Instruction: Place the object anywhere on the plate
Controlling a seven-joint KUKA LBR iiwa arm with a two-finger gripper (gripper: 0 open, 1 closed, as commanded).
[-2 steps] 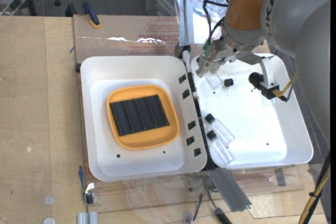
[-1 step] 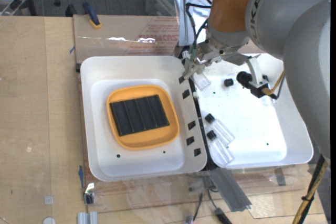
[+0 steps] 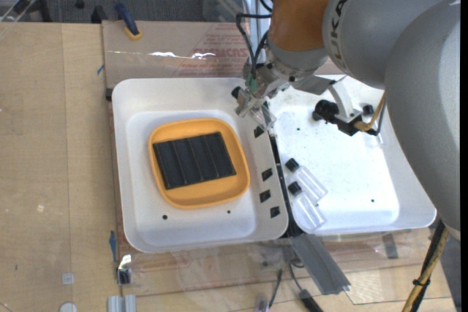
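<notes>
Black ribbed slab [image 3: 196, 160]: lies flat on the orange plate [image 3: 205, 196] in the left bin [image 3: 146, 230], left of the claw [image 3: 251, 103] and nearer the camera. Arm [image 3: 380, 18]: reaches in from the right, claw over the far end of the bins' shared wall; grip state cannot be told. Clear plastic pieces [image 3: 310, 190]: in the right bin [image 3: 365, 186], right of the claw and nearer the camera.

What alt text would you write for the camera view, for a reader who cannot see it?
A black ridged slab lies on an orange plate in the left white bin; the arm's pincer hangs near the bins' shared edge.
</notes>
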